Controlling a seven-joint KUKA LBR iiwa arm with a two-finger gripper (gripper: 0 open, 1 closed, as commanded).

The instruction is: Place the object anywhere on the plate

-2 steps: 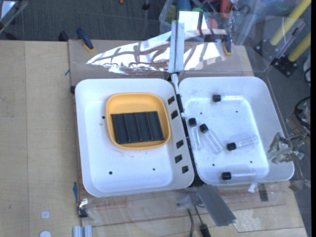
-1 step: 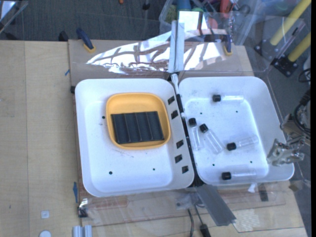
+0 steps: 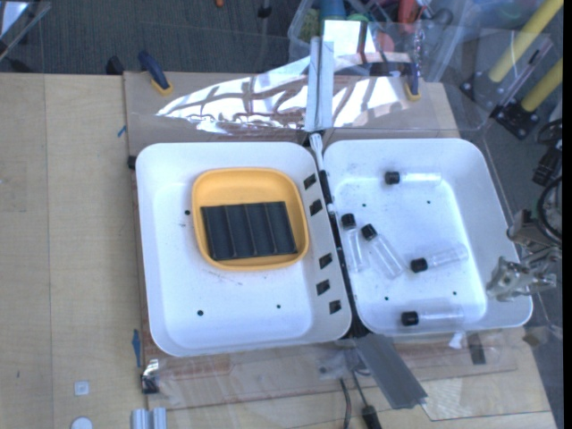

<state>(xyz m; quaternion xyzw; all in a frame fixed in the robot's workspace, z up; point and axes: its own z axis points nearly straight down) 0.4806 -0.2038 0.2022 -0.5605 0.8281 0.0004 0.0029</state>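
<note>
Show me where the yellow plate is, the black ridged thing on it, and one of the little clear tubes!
Yellow plate [image 3: 207,190]: camera view, on its bare upper-left rim.
Black ridged tray [image 3: 248,231]: camera view, on its middle.
Clear tube with black cap [image 3: 438,259]: camera view, right bin, on the clear body.

Yellow plate [image 3: 207,195] holding a black ribbed insert sits in the left bin; clear black-capped vials [image 3: 382,250] lie scattered in the right bin

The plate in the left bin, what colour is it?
Yellow-orange plate, clearest in the camera view.

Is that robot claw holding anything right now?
Nothing is held: the gripper sits at the right bin's edge, and the clear vials lie loose inside.
</note>
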